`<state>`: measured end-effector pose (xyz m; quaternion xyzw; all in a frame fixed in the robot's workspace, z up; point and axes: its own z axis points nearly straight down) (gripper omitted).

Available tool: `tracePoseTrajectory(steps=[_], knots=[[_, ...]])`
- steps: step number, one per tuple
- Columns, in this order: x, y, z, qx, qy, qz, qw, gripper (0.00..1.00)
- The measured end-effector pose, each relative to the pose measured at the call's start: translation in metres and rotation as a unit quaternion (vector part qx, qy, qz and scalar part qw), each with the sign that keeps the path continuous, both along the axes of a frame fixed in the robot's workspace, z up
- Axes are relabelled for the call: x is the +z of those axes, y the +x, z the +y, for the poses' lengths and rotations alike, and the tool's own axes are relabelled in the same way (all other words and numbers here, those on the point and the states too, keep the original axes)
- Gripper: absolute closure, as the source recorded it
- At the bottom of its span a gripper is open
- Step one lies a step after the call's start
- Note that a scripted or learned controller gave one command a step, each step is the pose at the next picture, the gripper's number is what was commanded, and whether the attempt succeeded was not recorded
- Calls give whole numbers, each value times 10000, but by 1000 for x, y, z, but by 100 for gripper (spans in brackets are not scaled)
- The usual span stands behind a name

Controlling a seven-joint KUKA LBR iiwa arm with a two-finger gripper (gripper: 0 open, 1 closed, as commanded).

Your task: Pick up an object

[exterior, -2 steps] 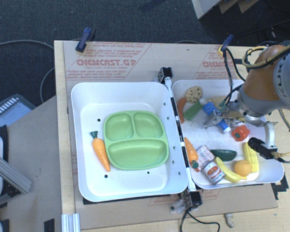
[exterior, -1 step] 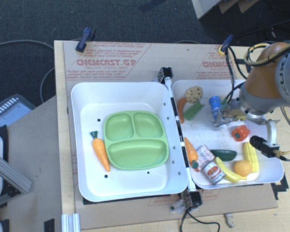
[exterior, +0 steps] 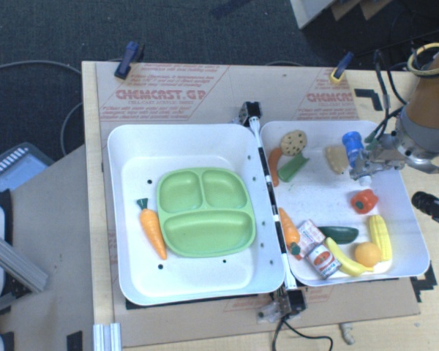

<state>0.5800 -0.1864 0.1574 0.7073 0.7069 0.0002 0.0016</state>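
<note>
My pincer (exterior: pixel 363 168) hangs over the right bin (exterior: pixel 417 229), just above the red pepper (exterior: pixel 363 202); I cannot tell its finger spacing.

Bright, even overhead light, faint shadows, slightly soft focus throughout

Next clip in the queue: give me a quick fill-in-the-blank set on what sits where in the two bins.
1. The green divided plate lies in the ____ bin as the camera sees it.
2. Beside that plate, in the same bin, lies a toy ____.
3. The gripper hangs over the ____ bin as the camera sees it.
4. The chocolate-chip cookie lies in the bin that also holds the yellow ____.

Missing words: left; carrot; right; banana
</note>
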Motion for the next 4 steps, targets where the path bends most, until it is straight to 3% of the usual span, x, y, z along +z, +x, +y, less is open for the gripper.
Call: tracePoseTrajectory(steps=[1,2,3,4], knots=[[-1,0,0,2,4,6,10000,0],[-73,-30,-26,6,11,15,10000,0],[-63,-29,-26,0,5,4,10000,100],[13,-27,43,11,11,6,10000,100]])
